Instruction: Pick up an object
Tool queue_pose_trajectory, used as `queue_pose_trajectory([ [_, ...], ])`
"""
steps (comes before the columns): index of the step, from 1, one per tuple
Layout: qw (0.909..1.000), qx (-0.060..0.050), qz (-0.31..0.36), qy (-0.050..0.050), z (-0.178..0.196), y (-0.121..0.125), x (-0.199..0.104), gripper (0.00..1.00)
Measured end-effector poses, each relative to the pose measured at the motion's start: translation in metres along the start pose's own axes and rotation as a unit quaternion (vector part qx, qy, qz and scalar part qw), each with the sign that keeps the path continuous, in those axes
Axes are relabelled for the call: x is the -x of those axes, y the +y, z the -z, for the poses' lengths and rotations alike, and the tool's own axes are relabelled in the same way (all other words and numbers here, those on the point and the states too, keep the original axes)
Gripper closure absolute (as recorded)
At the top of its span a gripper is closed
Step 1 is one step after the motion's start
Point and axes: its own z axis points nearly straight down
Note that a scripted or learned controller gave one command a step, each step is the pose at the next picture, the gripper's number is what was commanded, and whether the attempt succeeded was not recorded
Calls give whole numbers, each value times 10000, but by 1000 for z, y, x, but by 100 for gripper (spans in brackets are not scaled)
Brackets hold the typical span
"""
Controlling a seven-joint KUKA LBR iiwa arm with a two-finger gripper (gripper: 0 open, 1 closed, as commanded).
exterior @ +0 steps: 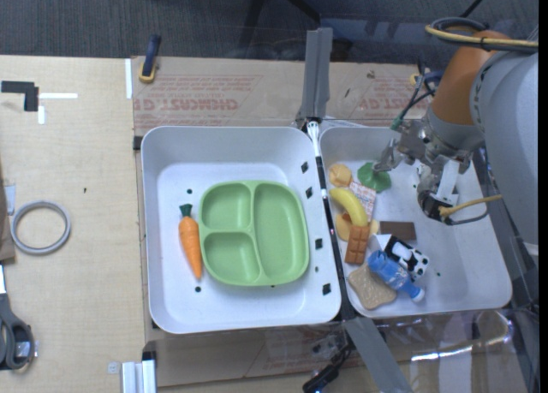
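gripper (387, 158) poised at green toy (374, 177), bin's (467, 284) 11 o'clock; finger state cannot be told. toy judged light, rigid, slippery; best taken across narrow middle.

Two bins sit side by side on the desk (68, 151). In the left bin (163, 297) a divided plate (255, 233) lies in the middle, a carrot (191, 244) just beside its left edge. In the right bin (479, 280) a banana (349, 205), bread slice (371, 288) and bottle (394, 276) crowd the left side
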Motion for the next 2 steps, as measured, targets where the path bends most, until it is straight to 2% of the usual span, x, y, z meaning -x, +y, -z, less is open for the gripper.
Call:
queue_pose_trajectory([
  [1,9965,0,-839,-1,0,10,-25,0],
  [2,9769,-44,-2136,-14,-1,5,-32,0],
])
